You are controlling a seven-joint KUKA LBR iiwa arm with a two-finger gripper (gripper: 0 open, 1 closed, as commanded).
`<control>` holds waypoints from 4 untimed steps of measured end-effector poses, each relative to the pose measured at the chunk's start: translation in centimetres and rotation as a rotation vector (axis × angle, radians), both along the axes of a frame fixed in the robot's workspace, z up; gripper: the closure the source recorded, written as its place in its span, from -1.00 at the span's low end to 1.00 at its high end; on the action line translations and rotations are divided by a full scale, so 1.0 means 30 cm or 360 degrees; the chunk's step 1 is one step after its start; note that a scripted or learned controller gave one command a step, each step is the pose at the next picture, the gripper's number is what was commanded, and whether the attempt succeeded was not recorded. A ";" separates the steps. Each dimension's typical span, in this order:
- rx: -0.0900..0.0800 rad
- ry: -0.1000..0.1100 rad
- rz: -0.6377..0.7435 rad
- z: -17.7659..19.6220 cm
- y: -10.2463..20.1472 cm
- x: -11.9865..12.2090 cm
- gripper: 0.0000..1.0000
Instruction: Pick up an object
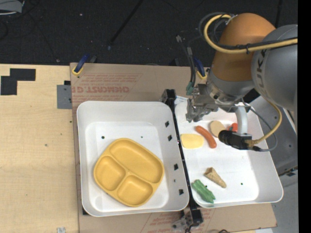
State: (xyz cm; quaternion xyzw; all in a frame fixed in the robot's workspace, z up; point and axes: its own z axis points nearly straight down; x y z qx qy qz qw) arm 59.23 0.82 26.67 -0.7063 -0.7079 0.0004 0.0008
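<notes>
Far to the left of the tool (196, 111), in the left bin (90, 111), a yellow three-compartment plate (128, 171) lies flat (its rounded corners well apart from the bin walls). The tool hangs over the far left part of the right bin (265, 191); whether it is clenched or released I cannot tell, and nothing shows between its tips. Just below it lie a yellow oval piece (192, 141) and an orange-red sausage (206, 136), the two touching or nearly so. Right of the tool sits a tan round slice (216, 128). Lower down, near the front wall, rest a green vegetable (203, 191) and a tan wedge (215, 177).
</notes>
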 end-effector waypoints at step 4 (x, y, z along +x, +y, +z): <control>-0.0001 -0.0002 -0.0001 -0.152 0.339 0.150 1.00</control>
